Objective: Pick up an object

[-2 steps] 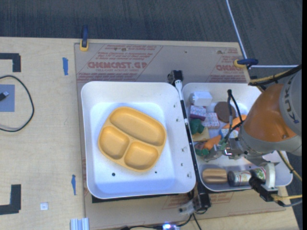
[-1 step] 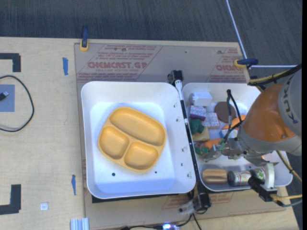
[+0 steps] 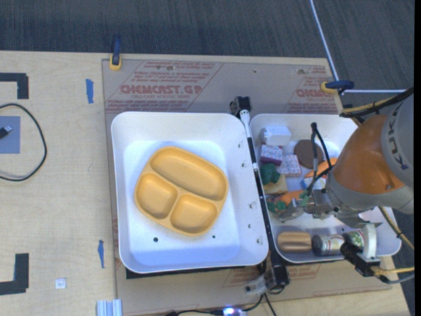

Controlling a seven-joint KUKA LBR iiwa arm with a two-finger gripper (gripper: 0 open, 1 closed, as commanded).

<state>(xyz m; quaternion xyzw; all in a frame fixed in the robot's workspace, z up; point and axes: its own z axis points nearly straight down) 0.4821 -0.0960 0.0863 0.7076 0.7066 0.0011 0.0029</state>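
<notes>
Jaws: we cannot tell their state; the gripper (image 3: 304, 206) sits low among clutter in the right bin (image 3: 392, 245), presumably reaching for a pick. Yellow divided tray (image 3: 181, 189) occupies the left bin (image 3: 128, 133).

Yellow three-compartment tray (image 3: 181, 189) sitting tilted in the left white bin (image 3: 128, 137). Plywood bench (image 3: 59, 196) underneath, with blue tape bits (image 3: 89, 91), black corner marks (image 3: 18, 84) and a looping black cable (image 3: 33, 153) off to the left. Dark carpet (image 3: 197, 15) behind.
</notes>
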